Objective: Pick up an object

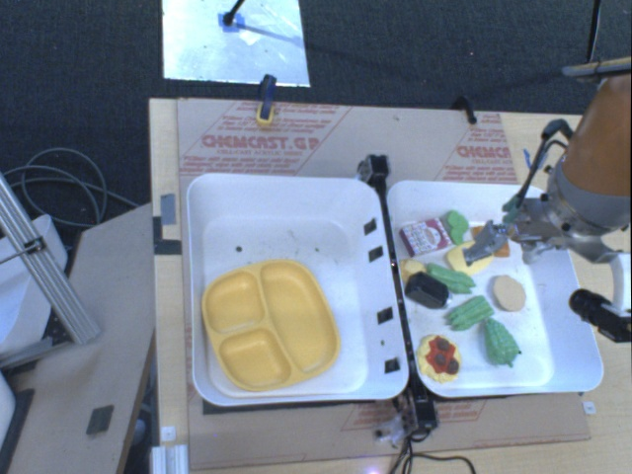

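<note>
The arm is in the approach step: its gripper [484,247] hangs low over the right bin [573,368], just above a yellow wedge of toy cheese [462,259] that lies among other toy food beside a red packet [424,236]. Whether anything is gripped I cannot tell. Next it needs a straight descent onto the wedge, then a firm close.

yellow divided tray [270,322] in left bin [227,205]; toy foods [464,309] in right bin [563,363]
</note>
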`<act>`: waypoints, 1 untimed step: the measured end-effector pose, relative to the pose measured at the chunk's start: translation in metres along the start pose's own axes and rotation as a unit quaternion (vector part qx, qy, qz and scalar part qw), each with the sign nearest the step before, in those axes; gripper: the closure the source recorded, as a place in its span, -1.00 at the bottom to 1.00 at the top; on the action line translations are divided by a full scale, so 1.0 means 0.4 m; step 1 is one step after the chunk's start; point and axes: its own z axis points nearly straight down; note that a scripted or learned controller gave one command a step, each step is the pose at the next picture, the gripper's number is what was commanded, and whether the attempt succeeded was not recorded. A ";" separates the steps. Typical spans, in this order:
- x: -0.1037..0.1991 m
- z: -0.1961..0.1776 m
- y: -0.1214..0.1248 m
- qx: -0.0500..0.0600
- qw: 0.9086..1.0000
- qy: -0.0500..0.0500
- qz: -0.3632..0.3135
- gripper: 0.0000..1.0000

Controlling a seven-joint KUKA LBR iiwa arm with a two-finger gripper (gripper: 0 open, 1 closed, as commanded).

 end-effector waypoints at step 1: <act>-0.025 0.423 -0.047 0.006 1.000 0.001 0.002 -1.00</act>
